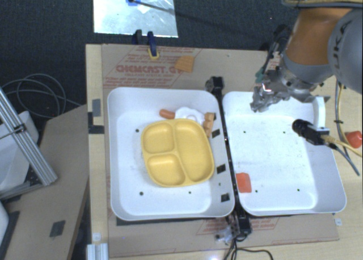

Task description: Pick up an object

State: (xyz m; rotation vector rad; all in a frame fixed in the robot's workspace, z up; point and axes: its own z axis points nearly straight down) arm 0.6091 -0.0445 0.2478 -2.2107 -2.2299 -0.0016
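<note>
Gripper (262,102) hangs over the far-left corner of the right bin (317,196), nothing visible between its fingers; can't tell if they're spread or pressed together. Orange block (243,182) lies near that bin's near-left corner, well apart from the gripper. Left bin (122,196) holds a yellow tray (176,152), with an orange sausage (167,114), a white piece (189,114) and a tan block (209,122) just behind it.

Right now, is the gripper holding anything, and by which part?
Nothing visible is held: the two-finger gripper hangs over the right white bin's far edge, apart from the orange block.
</note>
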